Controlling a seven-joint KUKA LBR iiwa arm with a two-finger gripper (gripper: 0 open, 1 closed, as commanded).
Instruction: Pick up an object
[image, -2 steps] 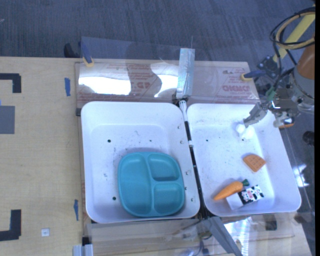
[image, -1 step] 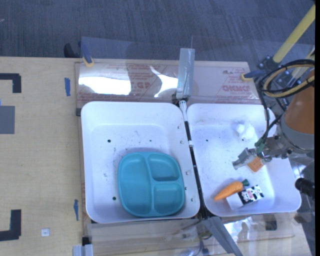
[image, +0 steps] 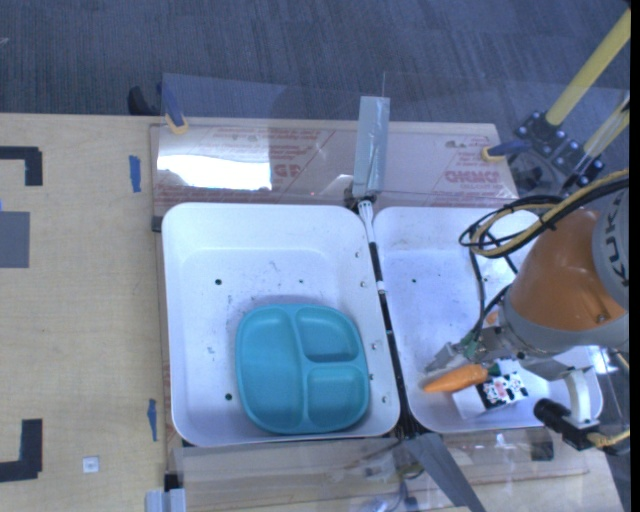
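Mid-reach, by the look of it: gripper (image: 479, 352) low in the right bin (image: 430, 285), just above the orange carrot (image: 455, 379) near the bin's front edge; arm (image: 565, 285) leaning in over the same corner. Judged to be the approach or closing step of a pick, not yet a lift; carrot flat on the bin floor, touching or nearly touching the gripper's tip, not visibly clamped. No telling whether the gripper is wide or narrow; too small and too tangled with wires and metal there.

Next move, as a guess: needs settling squarely across the carrot's thin body, closing firmly, then rising straight up; should avoid dragging in the small white card with black marks (image: 502, 389) just beside the carrot's thick end, touching it or nearly so.

In the left bin (image: 180, 300), a teal divided plate (image: 300, 367), flat, well apart from the action.

Hard to make out: gripper's underside covered by the wrist; card partly under the arm, its printing unreadable; black cables (image: 497, 232) looping across the right bin's far side; right bin's outer wall hidden behind the arm; a black part (image: 560, 417) at the front right, purpose unclear.
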